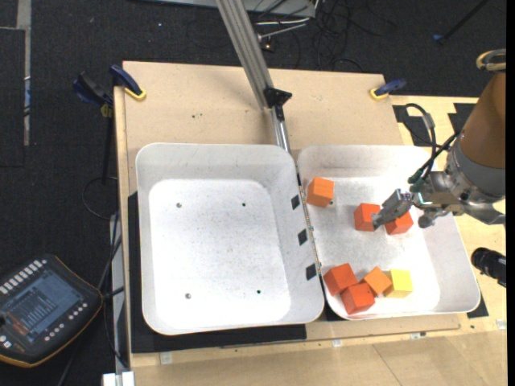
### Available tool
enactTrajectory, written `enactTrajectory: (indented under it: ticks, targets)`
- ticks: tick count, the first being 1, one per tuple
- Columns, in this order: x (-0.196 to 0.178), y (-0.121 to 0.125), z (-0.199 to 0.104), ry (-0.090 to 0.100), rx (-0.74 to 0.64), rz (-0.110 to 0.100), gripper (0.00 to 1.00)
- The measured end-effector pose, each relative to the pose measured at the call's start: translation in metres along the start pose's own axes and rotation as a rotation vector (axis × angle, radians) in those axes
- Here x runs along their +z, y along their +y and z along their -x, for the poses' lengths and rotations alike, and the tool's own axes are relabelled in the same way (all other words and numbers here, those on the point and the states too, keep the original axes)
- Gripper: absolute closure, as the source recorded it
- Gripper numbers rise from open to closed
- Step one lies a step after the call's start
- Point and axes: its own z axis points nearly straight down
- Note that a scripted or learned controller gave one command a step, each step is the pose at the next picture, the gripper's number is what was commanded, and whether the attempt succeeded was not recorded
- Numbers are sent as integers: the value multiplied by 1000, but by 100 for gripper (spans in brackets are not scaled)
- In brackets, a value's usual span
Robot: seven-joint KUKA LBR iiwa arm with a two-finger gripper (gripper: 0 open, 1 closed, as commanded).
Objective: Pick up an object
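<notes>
Plywood bench (pixel 209 103) carries two white bins side by side: right bin (pixel 451 292) sits under the gripper (pixel 392 213), left bin (pixel 161 159) well left of it.

We look at a robotics lab or test cell, not a home. The bench (pixel 241 103) is a plain fibreboard sheet, fixed at its far corners with blue and yellow clamps (pixel 125 83). An aluminium profile (pixel 241 39) rises from its far edge, and loose cables (pixel 322 22) lie on the dark carpet (pixel 56 175) behind. By the near left corner lies a teach pendant (pixel 40 308) with a screen — a typical industrial controller.
</notes>
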Motion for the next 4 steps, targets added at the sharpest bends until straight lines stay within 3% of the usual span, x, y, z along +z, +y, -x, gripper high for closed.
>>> enactTrajectory:
  ticks: [1,2,4]
  targets:
    - [-1,0,0,0,2,3,0]
    - [42,2,-1,1,3,-2,0]
    - [162,8,-1,2,4,-6,0]
